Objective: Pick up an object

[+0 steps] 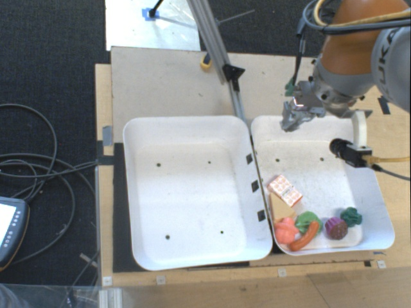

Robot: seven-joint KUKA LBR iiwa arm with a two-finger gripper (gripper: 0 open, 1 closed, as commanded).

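Over the right bin's (321, 159) far edge hangs the gripper (293, 119); finger state cannot be determined. Along that bin's near edge lie 5 objects: pink-checked block (284, 190), orange toy (286, 226), carrot (306, 235), purple piece (336, 228), green piece (351, 216).

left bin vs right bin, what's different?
The left bin shows bare white floor with a few dark dots; the right bin holds small items clustered at its near end, among them a pink checkered box. The pincer hovers at the right bin's far edge, away from the left bin. Both are shallow, white, side by side.
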